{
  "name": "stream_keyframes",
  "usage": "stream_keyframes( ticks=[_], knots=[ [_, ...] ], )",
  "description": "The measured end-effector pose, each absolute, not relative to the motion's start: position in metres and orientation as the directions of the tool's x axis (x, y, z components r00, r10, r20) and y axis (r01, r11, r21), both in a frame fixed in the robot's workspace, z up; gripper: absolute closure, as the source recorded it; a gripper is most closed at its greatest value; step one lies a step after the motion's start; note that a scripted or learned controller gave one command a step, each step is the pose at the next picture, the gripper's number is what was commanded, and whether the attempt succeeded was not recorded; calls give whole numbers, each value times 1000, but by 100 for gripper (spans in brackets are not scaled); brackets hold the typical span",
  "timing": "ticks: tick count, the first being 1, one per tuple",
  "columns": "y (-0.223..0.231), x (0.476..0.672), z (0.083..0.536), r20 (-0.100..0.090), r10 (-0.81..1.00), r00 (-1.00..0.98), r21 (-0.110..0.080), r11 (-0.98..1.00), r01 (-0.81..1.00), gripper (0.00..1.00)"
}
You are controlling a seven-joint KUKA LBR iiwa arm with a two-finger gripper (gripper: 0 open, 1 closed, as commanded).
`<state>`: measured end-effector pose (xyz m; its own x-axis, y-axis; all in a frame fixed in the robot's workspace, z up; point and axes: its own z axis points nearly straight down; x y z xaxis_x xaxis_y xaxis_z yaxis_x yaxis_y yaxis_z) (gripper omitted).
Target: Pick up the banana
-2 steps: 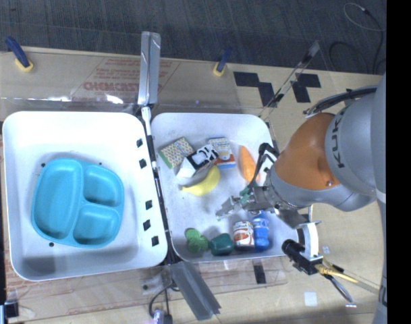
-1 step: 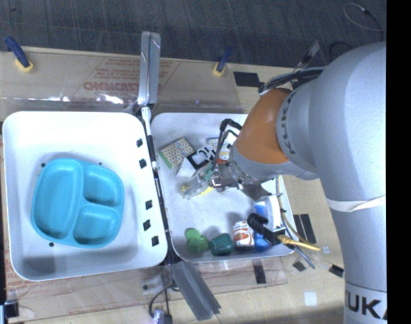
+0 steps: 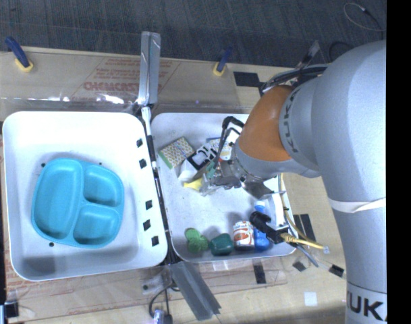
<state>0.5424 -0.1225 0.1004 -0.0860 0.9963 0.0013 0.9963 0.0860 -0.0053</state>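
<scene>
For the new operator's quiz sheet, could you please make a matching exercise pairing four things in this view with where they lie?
Things:
1. blue divided plate
2. banana
3. small can
4. green toy vegetable

Places:
A. right bin, along the near wall, left of a teal piece
B. left bin, in its middle
C. right bin, just left of the arm's wrist, beside a checkered packet
D. right bin, near wall, between a teal piece and a blue item

Pairs: 1-B, 2-C, 3-D, 4-A
</scene>
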Motion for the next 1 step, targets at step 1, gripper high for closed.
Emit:
stream_keyframes(
  ticks=[1],
  knots=[
    [-123,542,100,1,996,-87,-5,87,996,0]
  ],
)
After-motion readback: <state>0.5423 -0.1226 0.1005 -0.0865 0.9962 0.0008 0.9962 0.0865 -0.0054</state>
